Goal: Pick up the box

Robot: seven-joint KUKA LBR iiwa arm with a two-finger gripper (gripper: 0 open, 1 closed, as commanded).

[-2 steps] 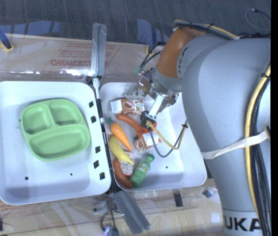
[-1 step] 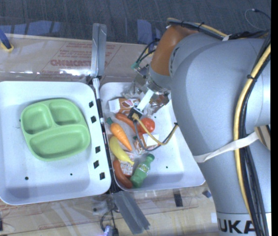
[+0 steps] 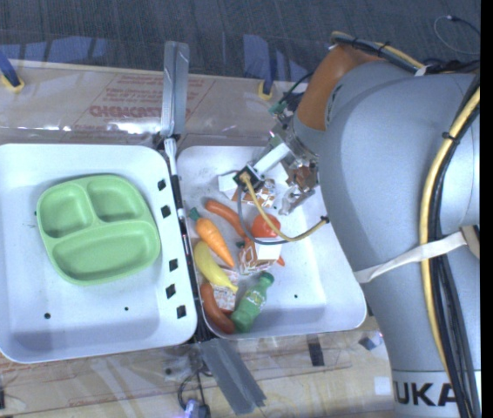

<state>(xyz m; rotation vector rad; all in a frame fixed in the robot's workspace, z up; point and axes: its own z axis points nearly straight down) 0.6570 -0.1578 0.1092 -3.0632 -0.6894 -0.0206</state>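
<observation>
Two white bins [image 3: 20,338] side by side. One green plate [image 3: 98,228] in the left one. In the right: one carrot [image 3: 214,241], one banana [image 3: 212,268], one green bottle [image 3: 253,302], one red sausage [image 3: 226,216], one tomato [image 3: 265,226].

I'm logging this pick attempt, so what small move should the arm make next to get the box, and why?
Probably a short shift toward the bin's middle and down. The claw hangs over the far part of the right bin, while what looks like the box lies nearer, among the carrot and banana.
</observation>
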